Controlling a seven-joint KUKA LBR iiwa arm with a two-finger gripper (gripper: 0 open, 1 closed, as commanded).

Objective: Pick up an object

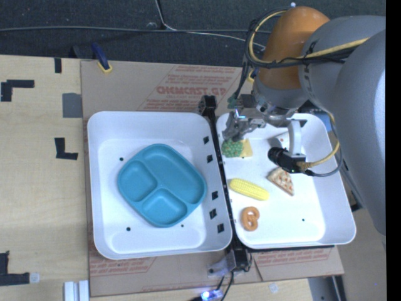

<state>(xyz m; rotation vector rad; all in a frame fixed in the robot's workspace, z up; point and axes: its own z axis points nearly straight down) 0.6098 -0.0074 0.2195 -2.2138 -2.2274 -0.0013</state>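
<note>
Toy food scattered across right-hand white bin (326, 231), nothing lifted clear. Nearest the camera, a small orange-brown pretzel (250, 218) flat on the bin floor. Just beyond it, a yellow corn cob (249, 189), lying crosswise. To the right of the cob, a triangular pizza slice (281, 181), apart from both. Farther back, against the bin's left wall, a green broccoli floret (233, 148) touching a pale yellow cheese wedge (245, 148).

Left-hand white bin (100, 168) alongside, sharing a black-clipped divider with the right one. Inside it, a blue three-compartment tray (161, 184), lying flat and turned at an angle.

Hand (237, 128) low over the far left corner of the right bin, directly above the broccoli and cheese; whether spread or pressed together, cannot tell, and nothing seen gripped. Behind it, grey arm (351, 74) with orange band, reaching in from the right, with yellow cables looped around the wrist.

Both bins resting on a brown cardboard sheet (175, 86) with red print, on a pale wooden bench (37, 187) marked with black tape. Dark floor with a thin cable at the far edge.
</note>
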